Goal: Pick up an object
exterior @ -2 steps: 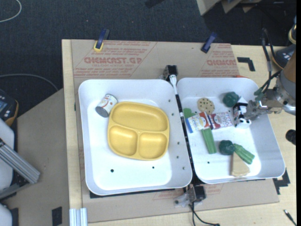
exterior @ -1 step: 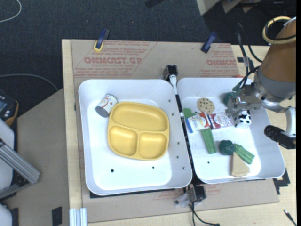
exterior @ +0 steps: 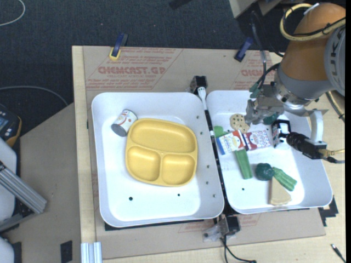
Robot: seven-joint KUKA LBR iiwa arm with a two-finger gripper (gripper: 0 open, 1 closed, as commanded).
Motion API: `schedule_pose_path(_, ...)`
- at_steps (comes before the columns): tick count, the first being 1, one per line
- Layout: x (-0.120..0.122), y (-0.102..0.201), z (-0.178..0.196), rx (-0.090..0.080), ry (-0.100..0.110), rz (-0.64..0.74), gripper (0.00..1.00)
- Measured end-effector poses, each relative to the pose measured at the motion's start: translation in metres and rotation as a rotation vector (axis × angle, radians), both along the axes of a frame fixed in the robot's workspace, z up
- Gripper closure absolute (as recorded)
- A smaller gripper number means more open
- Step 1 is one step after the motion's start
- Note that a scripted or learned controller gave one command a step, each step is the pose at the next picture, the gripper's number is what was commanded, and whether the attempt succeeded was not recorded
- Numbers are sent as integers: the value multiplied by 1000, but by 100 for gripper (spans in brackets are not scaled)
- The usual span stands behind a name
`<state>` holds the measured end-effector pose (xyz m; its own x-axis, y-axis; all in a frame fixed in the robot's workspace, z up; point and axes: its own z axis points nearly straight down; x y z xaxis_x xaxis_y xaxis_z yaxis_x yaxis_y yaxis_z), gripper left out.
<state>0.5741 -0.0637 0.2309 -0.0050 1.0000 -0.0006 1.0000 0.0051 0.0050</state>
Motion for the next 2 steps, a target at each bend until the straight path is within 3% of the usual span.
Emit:
schedule_pose_path(1,23,48,-12,0,1,-1,100)
schedule_pose_path(2,55,93,3,1,-1,-1,100)
